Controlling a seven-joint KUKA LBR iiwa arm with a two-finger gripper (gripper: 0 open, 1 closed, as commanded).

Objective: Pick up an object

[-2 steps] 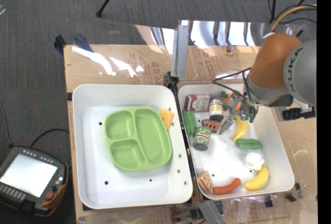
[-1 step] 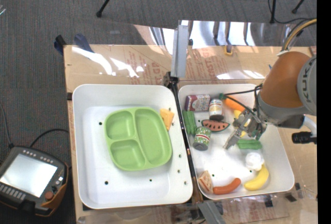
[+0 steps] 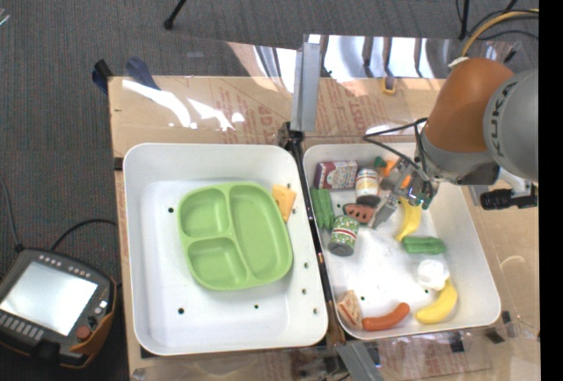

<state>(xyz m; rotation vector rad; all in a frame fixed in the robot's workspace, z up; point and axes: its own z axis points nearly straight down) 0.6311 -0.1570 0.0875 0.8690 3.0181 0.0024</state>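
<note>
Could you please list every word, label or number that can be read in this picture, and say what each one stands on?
"KU": black letters on the grey arm casing, cut off by the frame edge.
Red printing on the cardboard under the bins: mirrored and glared, unreadable.
Labels on the maroon box, white jar and green can: too small to read.

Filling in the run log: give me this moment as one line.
arm: over right bin | gripper: above banana, nothing seen held | left bin: green tray
</note>
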